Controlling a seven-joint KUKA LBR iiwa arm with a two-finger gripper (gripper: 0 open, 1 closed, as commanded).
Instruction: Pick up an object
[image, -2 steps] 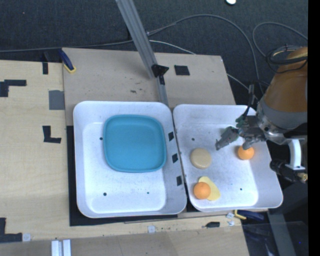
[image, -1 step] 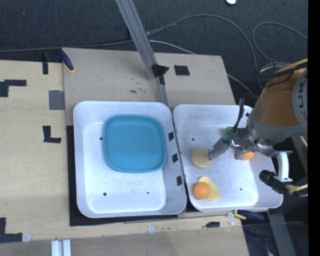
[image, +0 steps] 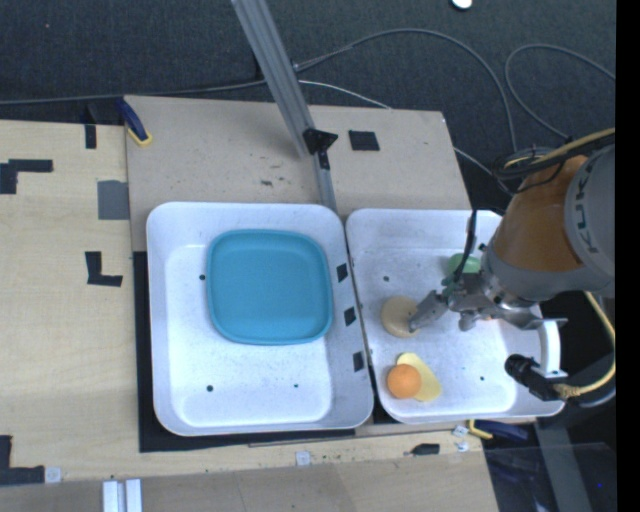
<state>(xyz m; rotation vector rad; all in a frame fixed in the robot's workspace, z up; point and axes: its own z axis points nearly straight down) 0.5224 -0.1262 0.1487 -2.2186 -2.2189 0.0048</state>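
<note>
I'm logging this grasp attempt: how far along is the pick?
Done: the grey arm's gripper has reached into the right white bin, beside the round tan object. In hand: nothing visibly held. Left: grasp and lift an object; the orange ball on the yellow piece lies untouched.
</note>
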